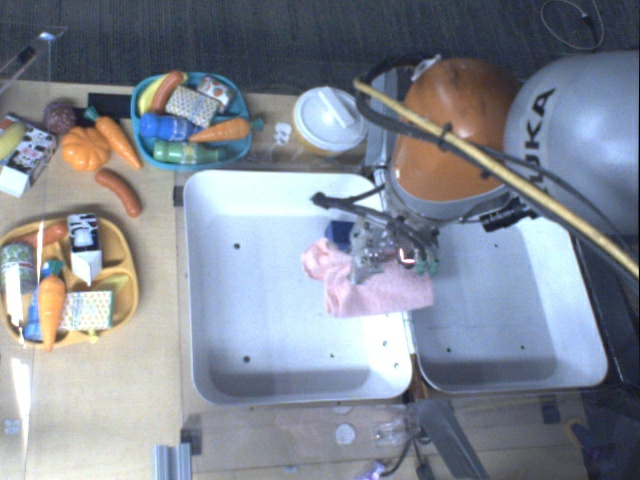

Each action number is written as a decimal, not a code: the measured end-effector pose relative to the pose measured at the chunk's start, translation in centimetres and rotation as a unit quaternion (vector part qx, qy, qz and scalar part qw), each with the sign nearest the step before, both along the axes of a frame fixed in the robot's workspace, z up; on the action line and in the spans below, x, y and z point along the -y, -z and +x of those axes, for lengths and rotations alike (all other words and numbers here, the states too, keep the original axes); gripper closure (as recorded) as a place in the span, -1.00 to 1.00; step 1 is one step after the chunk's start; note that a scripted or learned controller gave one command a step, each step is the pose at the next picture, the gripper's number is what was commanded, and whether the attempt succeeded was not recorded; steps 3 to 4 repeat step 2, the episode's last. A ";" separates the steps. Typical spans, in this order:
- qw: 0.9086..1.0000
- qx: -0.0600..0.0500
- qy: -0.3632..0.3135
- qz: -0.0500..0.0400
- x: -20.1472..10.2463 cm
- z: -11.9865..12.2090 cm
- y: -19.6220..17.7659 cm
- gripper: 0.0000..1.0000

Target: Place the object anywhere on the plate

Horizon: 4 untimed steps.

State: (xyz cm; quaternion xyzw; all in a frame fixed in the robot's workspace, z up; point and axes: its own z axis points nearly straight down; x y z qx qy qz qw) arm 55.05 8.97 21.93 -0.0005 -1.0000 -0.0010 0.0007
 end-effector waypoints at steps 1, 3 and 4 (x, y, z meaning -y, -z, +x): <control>1.000 -0.001 0.000 0.000 -4.1 -3.1 -0.1 1.00; 1.000 0.000 0.000 0.000 -4.1 -3.1 -0.1 -1.00; 1.000 0.000 0.000 0.000 -4.1 -3.1 -0.1 -1.00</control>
